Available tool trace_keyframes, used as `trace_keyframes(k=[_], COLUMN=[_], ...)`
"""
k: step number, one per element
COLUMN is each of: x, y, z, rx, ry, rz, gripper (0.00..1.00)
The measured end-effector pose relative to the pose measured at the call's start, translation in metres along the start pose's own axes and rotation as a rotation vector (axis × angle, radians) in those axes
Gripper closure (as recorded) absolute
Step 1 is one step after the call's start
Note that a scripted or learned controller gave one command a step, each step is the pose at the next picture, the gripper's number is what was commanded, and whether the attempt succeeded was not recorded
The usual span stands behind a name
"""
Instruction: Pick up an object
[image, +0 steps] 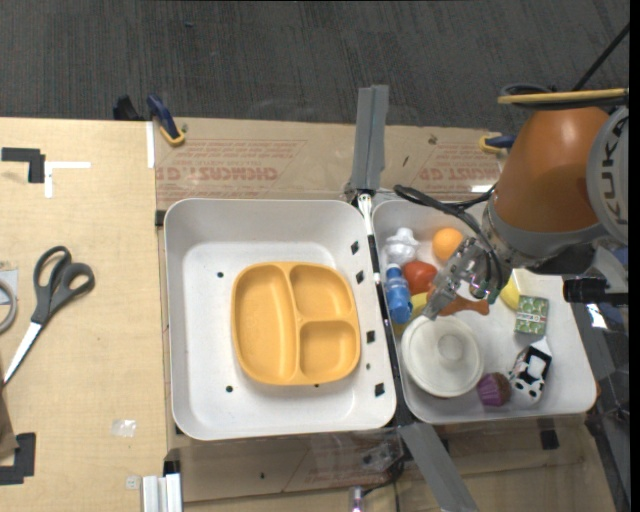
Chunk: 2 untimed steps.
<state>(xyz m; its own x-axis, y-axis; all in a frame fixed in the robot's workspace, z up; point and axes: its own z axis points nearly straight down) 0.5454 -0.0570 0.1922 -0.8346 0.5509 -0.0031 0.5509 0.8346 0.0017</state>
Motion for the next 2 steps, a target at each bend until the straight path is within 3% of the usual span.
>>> trace_keyframes(k=[1, 2], x=[0.019, 0.006], y=[-0.078, -0.018], z=[-0.065, -0.084], rx=[0.003, 0.004], ry=[0.0, 0.001], rz=[0.34, 0.467], gripper=[1.0, 1.0])
